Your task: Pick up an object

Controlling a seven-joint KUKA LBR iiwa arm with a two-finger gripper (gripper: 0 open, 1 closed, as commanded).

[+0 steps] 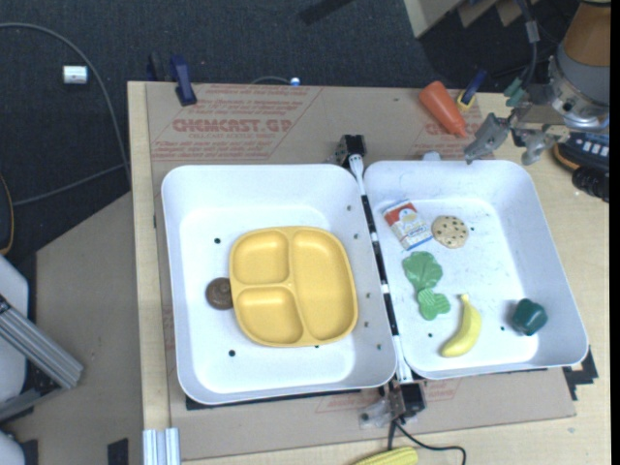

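Note:
The right bin (542,221) holds a small red and white carton (407,224), a round cookie (449,231), a green leafy toy (424,284), a yellow banana (463,327) and a dark green object (528,316). My gripper (509,145) hangs over the far rim of this bin, at its back right. Its two fingers stand apart, open, with nothing between them. All the objects lie well in front of it, towards the near side.
The left bin (194,211) holds a yellow divided plate (291,284) with a brown round piece (220,293) at its left edge. An orange object (443,108) lies on the bench behind the right bin. A blue clamp (181,80) sits at the back left.

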